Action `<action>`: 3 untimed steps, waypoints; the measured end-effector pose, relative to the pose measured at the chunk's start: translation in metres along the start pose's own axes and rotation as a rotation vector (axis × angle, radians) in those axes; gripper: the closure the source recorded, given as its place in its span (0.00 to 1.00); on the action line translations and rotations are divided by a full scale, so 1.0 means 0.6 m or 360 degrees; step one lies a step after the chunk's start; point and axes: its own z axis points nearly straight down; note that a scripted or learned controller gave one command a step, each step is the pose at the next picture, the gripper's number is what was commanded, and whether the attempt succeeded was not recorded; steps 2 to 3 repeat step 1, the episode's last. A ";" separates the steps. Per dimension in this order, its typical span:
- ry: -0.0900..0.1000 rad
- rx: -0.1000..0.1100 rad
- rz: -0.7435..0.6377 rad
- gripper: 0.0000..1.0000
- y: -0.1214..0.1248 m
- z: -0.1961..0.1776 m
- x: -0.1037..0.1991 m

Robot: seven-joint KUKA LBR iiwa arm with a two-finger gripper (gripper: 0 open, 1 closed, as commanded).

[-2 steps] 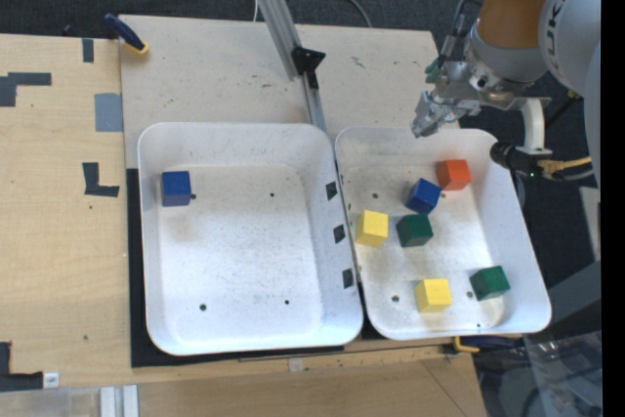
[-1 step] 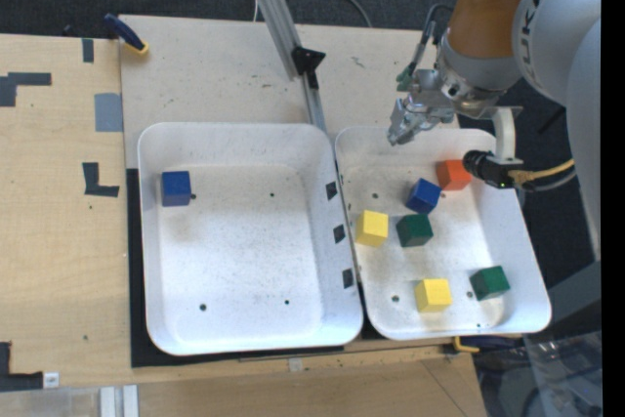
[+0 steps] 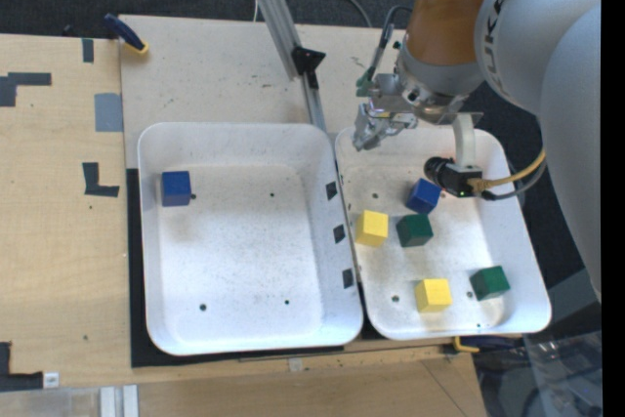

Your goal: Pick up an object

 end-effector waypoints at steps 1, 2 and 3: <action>-0.0001 0.0001 0.0000 1.00 -0.022 -0.003 0.099; -0.0001 0.0001 0.0000 1.00 -0.022 -0.003 0.099; -0.0001 0.0001 0.0000 1.00 -0.022 -0.003 0.099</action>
